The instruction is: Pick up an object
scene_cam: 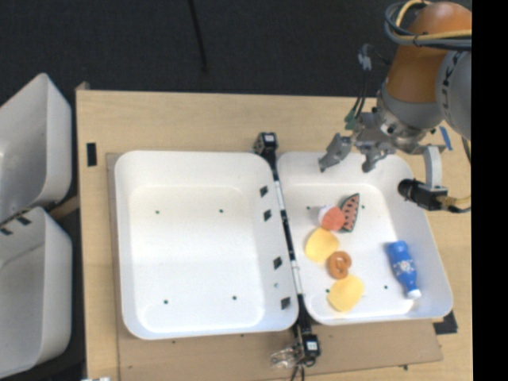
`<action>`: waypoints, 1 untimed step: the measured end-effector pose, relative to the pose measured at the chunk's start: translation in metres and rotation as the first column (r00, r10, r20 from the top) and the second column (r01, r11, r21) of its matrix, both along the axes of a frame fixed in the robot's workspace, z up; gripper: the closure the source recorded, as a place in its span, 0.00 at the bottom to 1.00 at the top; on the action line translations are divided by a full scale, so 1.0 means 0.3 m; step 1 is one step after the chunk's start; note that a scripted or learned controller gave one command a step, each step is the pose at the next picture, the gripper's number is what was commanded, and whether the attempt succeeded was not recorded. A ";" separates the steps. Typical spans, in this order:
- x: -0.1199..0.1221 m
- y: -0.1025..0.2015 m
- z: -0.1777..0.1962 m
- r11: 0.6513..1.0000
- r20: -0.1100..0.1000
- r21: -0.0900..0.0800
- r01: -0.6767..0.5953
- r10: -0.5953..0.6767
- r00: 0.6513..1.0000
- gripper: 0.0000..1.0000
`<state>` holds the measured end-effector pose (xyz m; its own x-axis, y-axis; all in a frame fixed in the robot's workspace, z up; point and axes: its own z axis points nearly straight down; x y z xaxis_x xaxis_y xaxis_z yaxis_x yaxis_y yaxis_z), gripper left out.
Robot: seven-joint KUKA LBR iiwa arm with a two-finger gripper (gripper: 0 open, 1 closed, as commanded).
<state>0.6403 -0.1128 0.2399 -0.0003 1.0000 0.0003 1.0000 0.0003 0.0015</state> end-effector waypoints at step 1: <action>-0.018 0.041 -0.258 1.000 -0.007 -0.001 -0.002 0.002 1.000 0.00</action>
<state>0.6350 -0.1005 0.1626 -0.0019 1.0000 -0.0004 1.0000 0.0019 -0.0052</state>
